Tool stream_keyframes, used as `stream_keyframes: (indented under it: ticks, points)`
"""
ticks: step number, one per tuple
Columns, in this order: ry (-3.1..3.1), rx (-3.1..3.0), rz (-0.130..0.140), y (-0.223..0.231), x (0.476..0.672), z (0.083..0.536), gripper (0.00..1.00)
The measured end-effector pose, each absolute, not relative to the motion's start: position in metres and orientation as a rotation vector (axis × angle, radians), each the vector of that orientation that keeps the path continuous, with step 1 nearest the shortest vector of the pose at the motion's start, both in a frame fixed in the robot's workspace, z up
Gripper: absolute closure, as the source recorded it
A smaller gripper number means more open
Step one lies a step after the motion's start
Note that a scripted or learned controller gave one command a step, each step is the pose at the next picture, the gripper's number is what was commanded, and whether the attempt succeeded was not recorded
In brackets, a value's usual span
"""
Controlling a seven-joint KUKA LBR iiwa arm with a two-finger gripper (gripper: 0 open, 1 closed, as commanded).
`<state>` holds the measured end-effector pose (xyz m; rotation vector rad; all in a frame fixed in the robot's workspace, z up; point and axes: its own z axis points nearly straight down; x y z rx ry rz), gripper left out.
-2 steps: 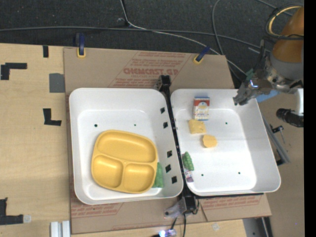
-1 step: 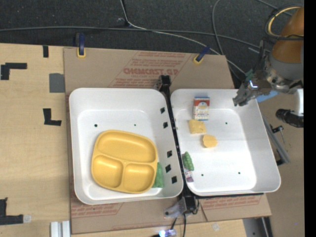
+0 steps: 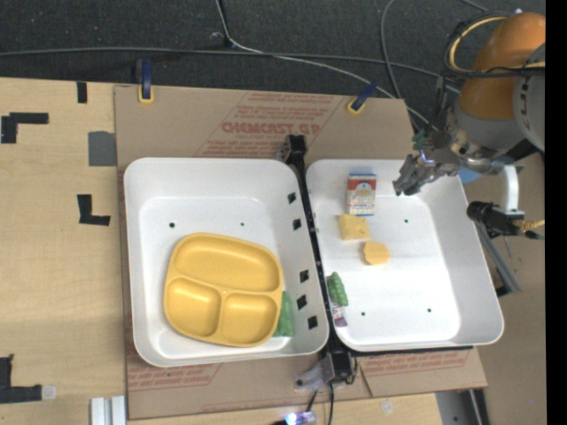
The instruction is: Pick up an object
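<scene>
My gripper [image 3: 410, 181] hangs over the far right part of the right bin [image 3: 443, 321], with nothing seen between its fingers. Left of it a small white and red carton [image 3: 361, 192] lies near the bin's far wall. Just nearer sits a yellow cheese-like wedge [image 3: 353, 227], and a small yellow-orange lump [image 3: 376, 253] lies beside that. A green packet [image 3: 337, 292] rests against the right bin's left wall. In the left bin [image 3: 146, 184] lies a yellow divided plate [image 3: 221, 289], with a green item [image 3: 285, 315] at its right edge.
The bins stand side by side on a cardboard sheet [image 3: 266, 122] clamped to the wooden bench. Black clips run along the divider [image 3: 304, 224] between them. Cables cross the dark background behind. A black fitting [image 3: 492, 215] juts in at the right bin's right edge.
</scene>
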<state>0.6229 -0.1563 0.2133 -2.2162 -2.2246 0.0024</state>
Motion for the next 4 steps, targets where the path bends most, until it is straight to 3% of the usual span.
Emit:
stream_keyframes:
  ticks: [1,4]
  points:
    - [-2.226,-2.215,0.002,-0.100,0.615,0.208,1.00]
    - [-2.228,-2.211,0.000,0.059,0.564,0.237,1.00]
